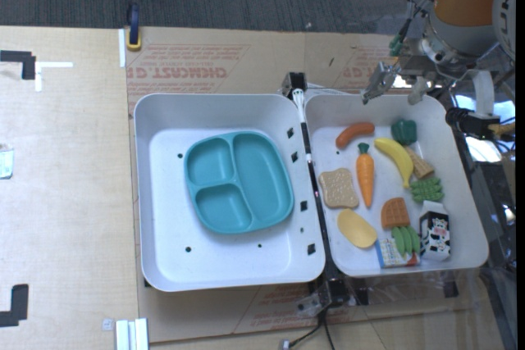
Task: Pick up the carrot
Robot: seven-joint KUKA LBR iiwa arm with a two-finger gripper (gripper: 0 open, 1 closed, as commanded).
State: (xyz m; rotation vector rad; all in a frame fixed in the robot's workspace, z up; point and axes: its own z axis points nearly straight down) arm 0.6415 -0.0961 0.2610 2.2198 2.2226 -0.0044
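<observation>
The carrot (365, 178) is orange with a green top and lies upright in the picture near the middle of the right bin (467, 201). It rests between a slice of bread (339, 188) and a yellow banana (396, 159). My gripper (398, 88) hangs above the bin's far edge, well behind the carrot, with its fingers spread apart and nothing between them.
The right bin also holds a sausage (354, 133), a green pepper (404, 131), a potato chip (358, 228), a waffle (394, 213), green vegetables (426, 190) and a milk carton (435, 236). The left bin (156, 201) holds a teal divided plate (238, 182).
</observation>
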